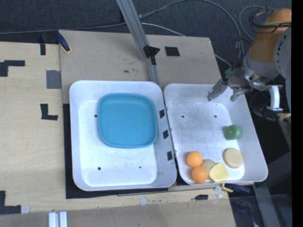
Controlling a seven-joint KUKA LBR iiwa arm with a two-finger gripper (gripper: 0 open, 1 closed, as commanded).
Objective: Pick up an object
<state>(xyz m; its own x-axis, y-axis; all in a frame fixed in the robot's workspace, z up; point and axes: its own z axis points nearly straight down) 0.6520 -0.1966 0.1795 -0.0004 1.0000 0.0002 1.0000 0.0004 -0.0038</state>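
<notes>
My gripper [224,93] hangs over the far right corner of the right bin [199,112], its two fingers spread apart with nothing between them. A small green object [232,132] lies nearer the front, by the bin's right wall. At the front of that bin sit two orange balls [194,159] [199,174], a yellow piece [218,172], a tan round piece [233,157] and a speckled beige piece [208,164] partly hidden among them.
The left bin [85,150] holds a blue square plate [127,120]. A slanted grey metal post [137,32] rises behind the bins. Cables [199,8] trail across the dark floor at the back.
</notes>
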